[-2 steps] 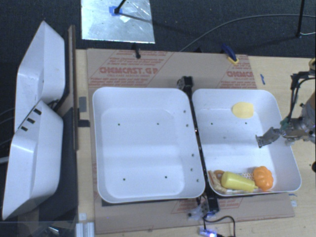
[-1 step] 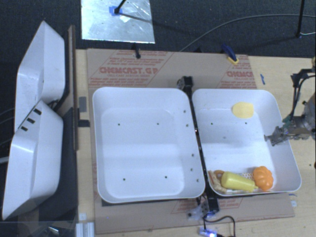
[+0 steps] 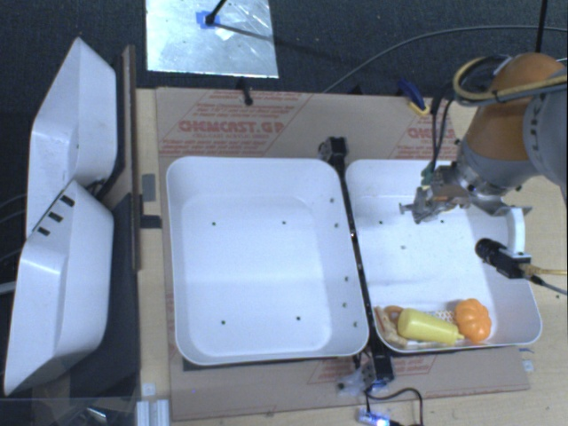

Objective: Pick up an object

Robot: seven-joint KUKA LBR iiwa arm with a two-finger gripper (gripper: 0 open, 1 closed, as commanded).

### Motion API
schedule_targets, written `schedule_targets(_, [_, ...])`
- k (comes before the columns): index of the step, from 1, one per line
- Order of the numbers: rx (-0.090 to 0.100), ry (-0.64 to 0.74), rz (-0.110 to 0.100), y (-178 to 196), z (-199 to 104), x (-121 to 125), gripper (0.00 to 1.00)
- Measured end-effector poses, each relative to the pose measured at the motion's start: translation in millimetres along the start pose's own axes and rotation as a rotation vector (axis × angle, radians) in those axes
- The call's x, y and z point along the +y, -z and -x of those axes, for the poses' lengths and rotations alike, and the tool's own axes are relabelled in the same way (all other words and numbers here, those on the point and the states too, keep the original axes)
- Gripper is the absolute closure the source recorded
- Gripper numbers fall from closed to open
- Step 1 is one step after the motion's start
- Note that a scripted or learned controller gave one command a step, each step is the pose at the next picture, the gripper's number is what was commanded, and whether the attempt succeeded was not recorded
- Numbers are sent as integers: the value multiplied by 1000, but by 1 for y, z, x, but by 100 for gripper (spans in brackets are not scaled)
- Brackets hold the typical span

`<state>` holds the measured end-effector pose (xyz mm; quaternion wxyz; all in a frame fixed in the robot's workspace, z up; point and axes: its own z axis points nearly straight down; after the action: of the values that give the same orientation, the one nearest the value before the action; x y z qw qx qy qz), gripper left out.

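The end effector (image 3: 424,208) hovers over the right bin (image 3: 390,256); whether it is wide or narrow, I cannot tell. Well below it lie a yellow bottle (image 3: 428,326) and an orange toy (image 3: 474,319).

We see the gripper (image 3: 432,204) above the upper part of the right bin (image 3: 390,264), well apart from the yellow object (image 3: 428,326) and orange object (image 3: 474,319) lying close together along its near edge; beside it, the left bin (image 3: 257,256)
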<state>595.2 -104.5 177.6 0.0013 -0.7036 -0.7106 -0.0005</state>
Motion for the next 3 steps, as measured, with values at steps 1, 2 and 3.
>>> schedule_targets(1, [-1, -5, 4, 25, -46, -17, 100])
schedule_targets(2, [-2, -8, 0, 6, -67, -39, 100])
schedule_targets(3, [-2, -3, 2, 6, -145, -31, 100])
